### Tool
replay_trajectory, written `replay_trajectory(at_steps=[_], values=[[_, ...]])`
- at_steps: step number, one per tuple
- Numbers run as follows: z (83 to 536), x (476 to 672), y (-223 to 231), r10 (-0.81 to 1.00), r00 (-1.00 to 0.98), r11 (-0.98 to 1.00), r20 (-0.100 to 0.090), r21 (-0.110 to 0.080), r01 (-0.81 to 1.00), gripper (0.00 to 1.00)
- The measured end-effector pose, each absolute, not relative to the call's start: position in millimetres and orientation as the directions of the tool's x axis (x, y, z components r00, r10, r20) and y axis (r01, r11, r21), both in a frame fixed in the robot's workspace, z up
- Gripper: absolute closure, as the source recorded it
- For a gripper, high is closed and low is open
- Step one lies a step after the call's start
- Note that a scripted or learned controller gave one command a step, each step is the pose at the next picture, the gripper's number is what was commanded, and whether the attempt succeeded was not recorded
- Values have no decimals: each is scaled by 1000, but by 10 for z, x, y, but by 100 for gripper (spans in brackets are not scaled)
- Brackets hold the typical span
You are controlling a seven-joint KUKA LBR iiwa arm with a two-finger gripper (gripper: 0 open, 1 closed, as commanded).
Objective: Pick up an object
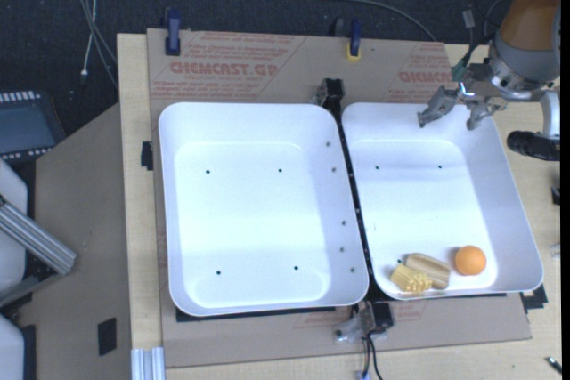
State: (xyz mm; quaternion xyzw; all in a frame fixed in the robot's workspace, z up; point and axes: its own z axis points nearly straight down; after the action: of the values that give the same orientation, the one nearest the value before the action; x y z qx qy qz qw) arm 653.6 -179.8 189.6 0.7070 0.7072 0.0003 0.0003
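The gripper (456,109) hangs over the top edge of the right bin (499,191), at the far end of that bin; its two fingers (434,112) are spread wide apart, and there is nothing between them; one finger points down to the left and the other sits to the right of it. The arm (527,31) is grey with an orange band and comes in from the right, above the fingers.

The things to pick up are a long way from the fingers, down at the near end of the same bin; an orange ball (470,260) sits there; just left of it lies a tan roll (428,265); a small yellow corn piece (411,280) is touching the roll on its near side. All three lie well below the fingers and are not touched by them.

The left bin (178,191) is off to the left of the fingers, side by side with the right one.
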Motion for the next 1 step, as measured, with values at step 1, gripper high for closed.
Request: replay_trajectory(at_steps=[1], values=[[1984, 5926, -605, 1000, -8, 8, 3, 0, 1000, 0]])
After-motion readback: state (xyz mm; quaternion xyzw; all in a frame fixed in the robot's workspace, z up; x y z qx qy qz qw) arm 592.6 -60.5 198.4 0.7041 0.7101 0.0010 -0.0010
